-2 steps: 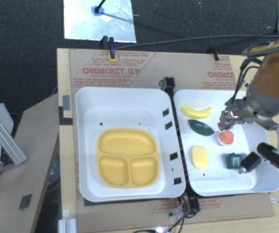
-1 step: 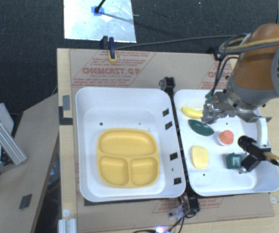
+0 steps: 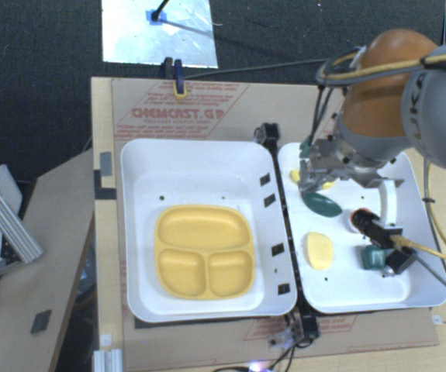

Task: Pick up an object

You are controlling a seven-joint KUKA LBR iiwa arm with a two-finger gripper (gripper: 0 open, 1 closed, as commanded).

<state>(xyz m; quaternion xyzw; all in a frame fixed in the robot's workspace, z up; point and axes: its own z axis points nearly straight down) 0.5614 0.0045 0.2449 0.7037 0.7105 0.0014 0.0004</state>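
The bench [image 3: 207, 107] was brown board on dark carpet. In the right bin [image 3: 416, 285], the gripper [image 3: 313, 178] hung over a teal object [image 3: 321, 204]; its state could not be told. A yellow tray [image 3: 204, 251] lay left of that bin.

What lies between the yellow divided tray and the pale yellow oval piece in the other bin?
In the camera view, between the yellow divided tray and the pale yellow oval piece lie bare white bin floor and the two bins' adjoining rims, which carry small black clips.
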